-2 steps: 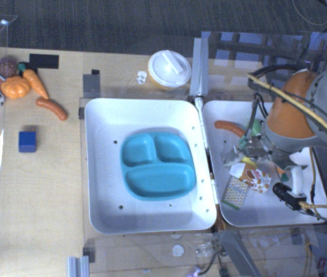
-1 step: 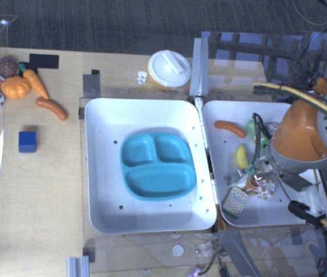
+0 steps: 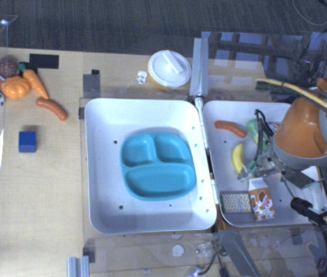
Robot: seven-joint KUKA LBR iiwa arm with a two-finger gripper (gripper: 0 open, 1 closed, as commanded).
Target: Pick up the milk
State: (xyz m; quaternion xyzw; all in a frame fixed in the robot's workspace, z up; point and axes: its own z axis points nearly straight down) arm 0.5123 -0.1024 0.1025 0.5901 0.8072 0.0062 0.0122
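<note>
Over the right bin (image 3: 227,111), the claw (image 3: 256,163) hangs beside the banana (image 3: 238,157).

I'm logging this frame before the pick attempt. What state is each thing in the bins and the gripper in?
Milk carton: lying flat in the right bin, free of the gripper.
Gripper: low over the right bin, above the banana; finger state unclear.
Banana: lying in the right bin.
Sausage: lying near the bin's far edge.
Blue tray: flat, right side up, in the left bin.
</note>
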